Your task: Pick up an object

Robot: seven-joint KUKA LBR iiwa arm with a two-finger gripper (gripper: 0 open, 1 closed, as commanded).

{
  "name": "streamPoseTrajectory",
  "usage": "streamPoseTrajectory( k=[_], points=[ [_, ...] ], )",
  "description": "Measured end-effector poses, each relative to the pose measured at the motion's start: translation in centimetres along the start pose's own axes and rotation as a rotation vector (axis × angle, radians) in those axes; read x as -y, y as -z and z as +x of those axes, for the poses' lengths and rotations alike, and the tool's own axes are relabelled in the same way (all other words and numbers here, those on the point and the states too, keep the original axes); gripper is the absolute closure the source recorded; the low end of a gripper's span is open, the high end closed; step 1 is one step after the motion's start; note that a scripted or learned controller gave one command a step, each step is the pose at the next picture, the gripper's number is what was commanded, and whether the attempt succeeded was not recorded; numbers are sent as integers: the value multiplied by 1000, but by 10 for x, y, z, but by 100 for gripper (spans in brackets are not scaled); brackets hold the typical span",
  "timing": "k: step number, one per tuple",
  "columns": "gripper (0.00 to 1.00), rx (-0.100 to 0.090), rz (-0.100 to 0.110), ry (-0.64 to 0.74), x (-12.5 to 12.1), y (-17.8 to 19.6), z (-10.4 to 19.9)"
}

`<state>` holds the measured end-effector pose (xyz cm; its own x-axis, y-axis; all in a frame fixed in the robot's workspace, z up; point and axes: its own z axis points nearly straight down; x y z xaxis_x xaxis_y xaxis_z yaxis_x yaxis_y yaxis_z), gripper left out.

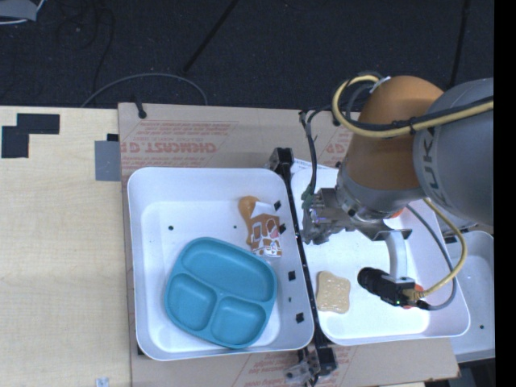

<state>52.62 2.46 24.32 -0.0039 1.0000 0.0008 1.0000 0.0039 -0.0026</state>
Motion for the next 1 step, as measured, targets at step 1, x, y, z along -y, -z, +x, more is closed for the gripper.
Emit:
streamPoseTrajectory(
  k=[1],
  points=[
    [100,0,3,0,-6,-19,47]
  ],
)
